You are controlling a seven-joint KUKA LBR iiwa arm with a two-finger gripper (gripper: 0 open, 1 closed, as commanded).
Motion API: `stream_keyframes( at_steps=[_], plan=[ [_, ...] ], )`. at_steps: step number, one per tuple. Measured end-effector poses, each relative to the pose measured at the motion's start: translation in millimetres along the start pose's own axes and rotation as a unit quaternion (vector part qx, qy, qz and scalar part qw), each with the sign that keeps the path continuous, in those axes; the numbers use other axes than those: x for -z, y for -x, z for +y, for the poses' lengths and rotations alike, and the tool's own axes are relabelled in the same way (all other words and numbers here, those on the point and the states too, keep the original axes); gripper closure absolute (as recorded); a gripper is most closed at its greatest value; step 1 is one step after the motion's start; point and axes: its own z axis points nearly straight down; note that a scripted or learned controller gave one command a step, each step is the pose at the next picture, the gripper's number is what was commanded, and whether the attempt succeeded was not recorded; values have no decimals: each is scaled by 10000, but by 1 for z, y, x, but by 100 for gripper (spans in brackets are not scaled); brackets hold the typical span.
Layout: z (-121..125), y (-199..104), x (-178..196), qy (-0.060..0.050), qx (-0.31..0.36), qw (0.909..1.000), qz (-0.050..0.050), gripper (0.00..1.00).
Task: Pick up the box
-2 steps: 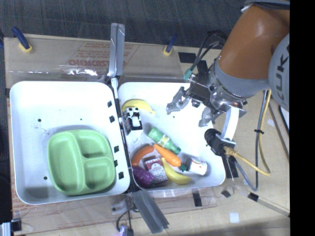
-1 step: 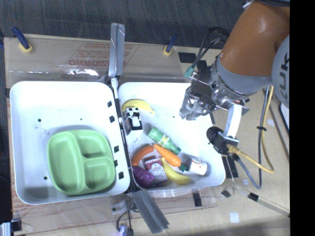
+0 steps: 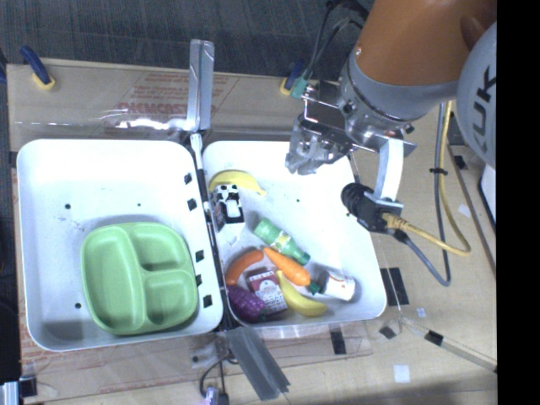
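the gripper [image 3: 305, 157] hung over the right bin [image 3: 354, 243], its fingers' state impossible to tell; the box [image 3: 267, 288] (red, label print unreadable) lay among toy food, untouched.

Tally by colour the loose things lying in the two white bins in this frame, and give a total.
Green: 2, the green plastic divided tray and the green bottle
Yellow: 2, the yellow banana and the yellow rounded fruit
Orange: 2, the orange carrot and the orange curved piece
Purple: 1, the purple grapes
Red: 1, the small red box
Total: 8
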Motion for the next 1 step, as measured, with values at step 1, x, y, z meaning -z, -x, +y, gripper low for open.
stream_keyframes(
  at_steps=[1],
  plan=[
    [0,0,0,-2,3,10000,-1,0]
  ],
)
